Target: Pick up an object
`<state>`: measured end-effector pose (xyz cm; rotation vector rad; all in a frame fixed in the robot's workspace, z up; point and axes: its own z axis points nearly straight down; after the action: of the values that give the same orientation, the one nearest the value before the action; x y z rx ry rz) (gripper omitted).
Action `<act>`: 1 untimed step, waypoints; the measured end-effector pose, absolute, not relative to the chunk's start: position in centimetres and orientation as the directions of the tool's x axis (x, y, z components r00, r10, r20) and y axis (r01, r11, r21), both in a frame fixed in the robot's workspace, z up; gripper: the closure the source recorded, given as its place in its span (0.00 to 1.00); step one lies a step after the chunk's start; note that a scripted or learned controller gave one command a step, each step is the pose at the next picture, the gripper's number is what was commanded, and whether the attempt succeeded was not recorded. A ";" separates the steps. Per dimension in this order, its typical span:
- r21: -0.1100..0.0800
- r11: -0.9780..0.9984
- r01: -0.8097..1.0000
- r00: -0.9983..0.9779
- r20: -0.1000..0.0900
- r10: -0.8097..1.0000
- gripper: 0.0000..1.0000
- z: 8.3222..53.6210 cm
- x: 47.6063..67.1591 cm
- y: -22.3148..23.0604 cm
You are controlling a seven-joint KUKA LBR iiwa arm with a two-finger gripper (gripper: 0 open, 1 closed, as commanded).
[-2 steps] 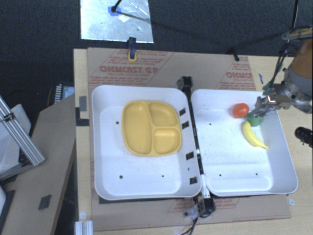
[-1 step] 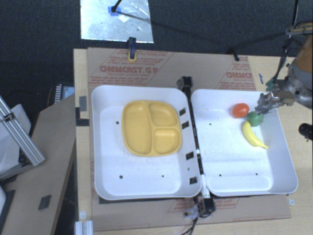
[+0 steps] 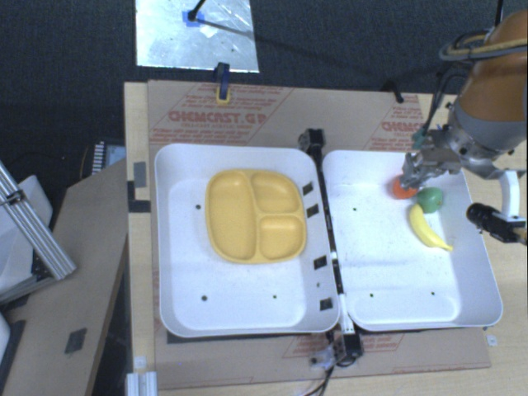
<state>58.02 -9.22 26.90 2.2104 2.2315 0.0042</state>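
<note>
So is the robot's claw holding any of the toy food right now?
That cannot be told. The gripper is down over the orange thing in the right bin, hiding any hold. The banana and green thing lie free.

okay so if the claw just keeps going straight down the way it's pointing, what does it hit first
Most likely the orange object, which sits right under the claw in the right bin. The green object lies just beside that line. Depth is hard to judge from this slanted view, so treat it as a best guess.
</note>
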 end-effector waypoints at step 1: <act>0.001 0.010 1.000 -0.010 0.002 1.000 1.00 25.2 57.7 -3.6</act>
<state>57.74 -3.64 25.21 2.2106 2.2331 0.0040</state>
